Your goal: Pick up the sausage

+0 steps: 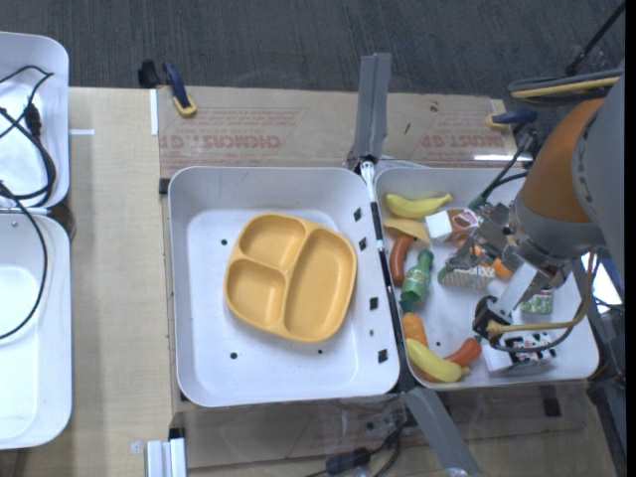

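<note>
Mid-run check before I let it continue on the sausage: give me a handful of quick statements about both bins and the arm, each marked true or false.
1. The yellow divided plate lies in the left bin. True.
2. The sausage sits on the plate. False: it lies in the right bin, near the divider.
3. A green bottle lies right beside the sausage. True.
4. Both bananas are in the left bin. False: one banana is at the right bin's far end, the other at its near end.
5. The arm reaches over the right bin. True.
</note>
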Robot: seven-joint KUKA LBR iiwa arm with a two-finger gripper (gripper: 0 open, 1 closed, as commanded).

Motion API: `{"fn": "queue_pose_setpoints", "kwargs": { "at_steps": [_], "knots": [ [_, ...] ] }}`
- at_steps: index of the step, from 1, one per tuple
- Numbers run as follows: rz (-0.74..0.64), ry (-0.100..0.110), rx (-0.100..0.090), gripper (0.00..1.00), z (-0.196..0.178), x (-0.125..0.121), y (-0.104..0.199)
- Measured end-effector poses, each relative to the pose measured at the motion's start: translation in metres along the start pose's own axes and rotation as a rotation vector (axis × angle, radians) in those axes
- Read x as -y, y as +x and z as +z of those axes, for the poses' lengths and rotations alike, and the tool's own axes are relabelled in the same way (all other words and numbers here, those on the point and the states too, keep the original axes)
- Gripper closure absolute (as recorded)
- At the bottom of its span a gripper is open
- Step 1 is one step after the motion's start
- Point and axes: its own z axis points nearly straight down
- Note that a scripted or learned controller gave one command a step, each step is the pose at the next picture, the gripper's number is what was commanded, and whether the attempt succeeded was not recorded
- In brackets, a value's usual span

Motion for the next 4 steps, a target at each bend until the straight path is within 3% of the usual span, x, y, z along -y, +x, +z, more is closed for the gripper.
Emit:
{"fn": "queue_pose_setpoints", "kwargs": {
  "at_steps": [1,2,3,4],
  "knots": [
    [0.179,0.0,-0.005,0.0,0.082,0.001,-0.037],
    [0.371,0.003,0.001,0.0,0.074,-0.023,-0.004],
    [0.642,0.001,0.0,0.0,0.0,-0.008,-0.002],
    [0.644,0.001,0.0,0.0,0.083,-0.073,0.039]
  ]
}}
